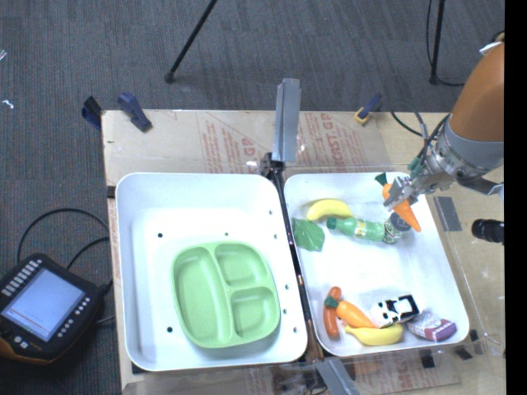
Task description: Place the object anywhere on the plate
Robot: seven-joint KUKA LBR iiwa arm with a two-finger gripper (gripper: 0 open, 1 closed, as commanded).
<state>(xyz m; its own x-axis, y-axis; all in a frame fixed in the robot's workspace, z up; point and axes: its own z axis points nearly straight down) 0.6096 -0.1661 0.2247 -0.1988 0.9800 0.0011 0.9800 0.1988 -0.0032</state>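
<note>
Touching hand (401,194): carrot (405,212) (right bin)

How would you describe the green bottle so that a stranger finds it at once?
Look in the right white bin, at its upper half. The green bottle lies on its side just below the yellow banana. Unlike the flat green leaf beside it, it is long and round.

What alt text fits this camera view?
A robot arm's gripper holds a toy carrot over the right bin of toy food; a green plate waits in the left bin.
</note>
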